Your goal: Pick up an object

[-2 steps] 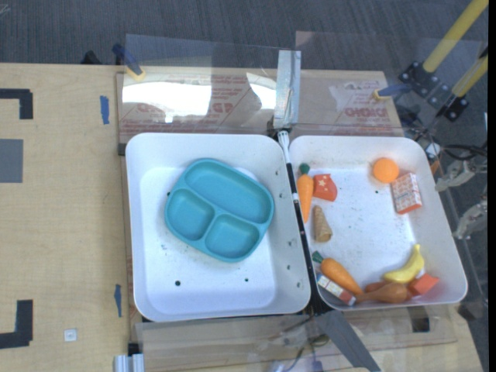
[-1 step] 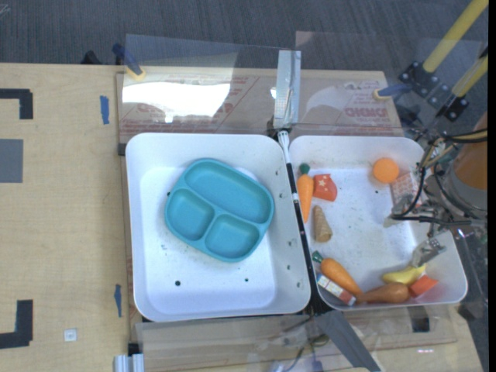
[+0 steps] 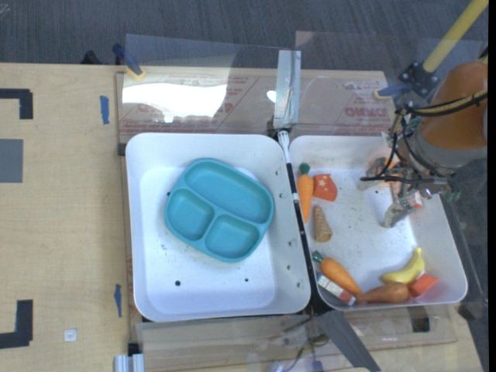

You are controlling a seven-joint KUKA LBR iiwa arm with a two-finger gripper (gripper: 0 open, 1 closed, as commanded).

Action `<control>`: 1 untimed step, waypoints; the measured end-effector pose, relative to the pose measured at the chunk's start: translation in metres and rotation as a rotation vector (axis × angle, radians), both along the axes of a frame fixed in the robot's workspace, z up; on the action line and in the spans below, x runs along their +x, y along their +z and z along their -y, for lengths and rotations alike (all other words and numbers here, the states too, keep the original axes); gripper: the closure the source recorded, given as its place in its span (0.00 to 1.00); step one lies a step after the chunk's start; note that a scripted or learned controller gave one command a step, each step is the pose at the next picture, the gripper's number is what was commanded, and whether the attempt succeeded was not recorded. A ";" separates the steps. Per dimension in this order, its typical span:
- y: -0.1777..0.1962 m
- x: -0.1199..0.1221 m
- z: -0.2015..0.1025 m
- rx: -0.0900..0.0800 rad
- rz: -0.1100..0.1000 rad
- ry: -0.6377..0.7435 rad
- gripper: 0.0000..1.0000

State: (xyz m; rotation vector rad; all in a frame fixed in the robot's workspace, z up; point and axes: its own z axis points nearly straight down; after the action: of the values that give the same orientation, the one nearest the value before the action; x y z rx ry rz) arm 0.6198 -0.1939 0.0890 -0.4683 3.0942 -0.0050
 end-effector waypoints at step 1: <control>0.005 -0.109 0.021 0.003 0.027 -0.001 0.00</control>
State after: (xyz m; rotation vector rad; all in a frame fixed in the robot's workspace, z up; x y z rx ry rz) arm 0.5104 -0.2154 0.0944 -0.4629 3.0680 -0.0072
